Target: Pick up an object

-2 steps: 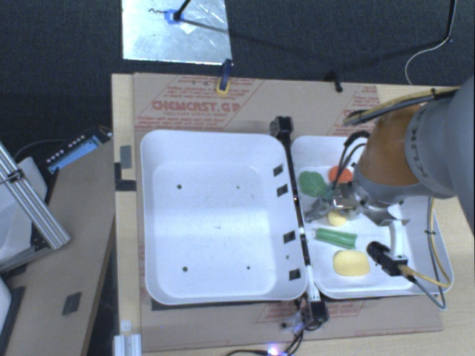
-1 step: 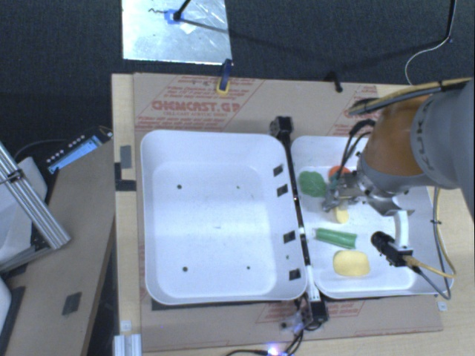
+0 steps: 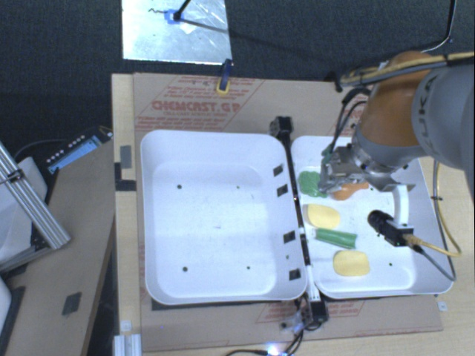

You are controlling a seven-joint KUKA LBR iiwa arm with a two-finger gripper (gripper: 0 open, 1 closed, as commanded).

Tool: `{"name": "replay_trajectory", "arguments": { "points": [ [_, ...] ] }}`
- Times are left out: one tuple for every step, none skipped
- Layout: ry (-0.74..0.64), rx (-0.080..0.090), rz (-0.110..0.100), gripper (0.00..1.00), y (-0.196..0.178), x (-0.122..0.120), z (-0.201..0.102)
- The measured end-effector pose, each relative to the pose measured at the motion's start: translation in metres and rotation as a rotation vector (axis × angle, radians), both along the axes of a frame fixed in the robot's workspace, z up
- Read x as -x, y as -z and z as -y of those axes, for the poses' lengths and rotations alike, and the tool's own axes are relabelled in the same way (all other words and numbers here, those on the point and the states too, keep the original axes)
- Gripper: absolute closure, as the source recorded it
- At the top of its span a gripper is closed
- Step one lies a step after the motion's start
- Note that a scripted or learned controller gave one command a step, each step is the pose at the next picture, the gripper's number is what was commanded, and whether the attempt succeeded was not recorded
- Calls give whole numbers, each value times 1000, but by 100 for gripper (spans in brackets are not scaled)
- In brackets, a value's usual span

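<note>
Camera view, pincer (image 3: 332,175) over right bin (image 3: 423,273), near divider, left bin (image 3: 159,221) beside.

A robotics lab: two shallow white plastic bins (image 3: 215,221) on a brown cardboard-covered bench (image 3: 197,104), aluminium framing (image 3: 30,206) at nine o'clock.

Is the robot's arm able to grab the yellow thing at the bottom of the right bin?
Probably yes. The lower yellow piece lies apart from the green stick, with nothing on top, and the gripper hangs over the same right bin.
</note>
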State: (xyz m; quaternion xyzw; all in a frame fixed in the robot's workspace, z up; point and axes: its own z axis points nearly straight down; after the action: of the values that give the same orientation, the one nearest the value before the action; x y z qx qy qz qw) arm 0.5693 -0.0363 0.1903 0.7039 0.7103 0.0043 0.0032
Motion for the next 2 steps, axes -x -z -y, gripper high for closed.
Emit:
{"name": "replay_trajectory", "arguments": {
  "points": [
    [-8, -5, 11, 100, -158, -17, -99],
    [4, 2, -2, 100, -173, -69, -94]
  ]
}}
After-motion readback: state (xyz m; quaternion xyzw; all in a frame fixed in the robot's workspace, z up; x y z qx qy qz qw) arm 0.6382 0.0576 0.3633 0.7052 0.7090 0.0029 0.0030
